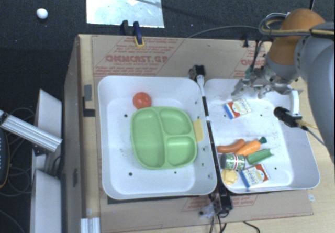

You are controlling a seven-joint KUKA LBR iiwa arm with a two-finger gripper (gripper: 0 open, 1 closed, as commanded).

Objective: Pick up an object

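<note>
- Over in the right bin, the nearest candidate for a pick was the small red-and-white packet, lying flat just below and to the left of the tool.
- That tool hung over the bin's top edge, close above the packet but apart from it. Honestly couldn't tell how the tool was set, too much wrist clutter.
- Packet's long axis ran slightly slanted, left to right, so I'd guess a short drop down and to the left would put the tool over it.
- Farther down the same bin sat a cluster: an orange carrot touching a sausage, a green can with a green wedge beside it, a yellow bit and a second packet. All well apart from the tool.
- Left bin held a green divided plate with nothing in its compartments, a red tomato just above its rim, and a yellow strip at its right edge.
- Both bins sat on a cardboard-covered surface.
</note>
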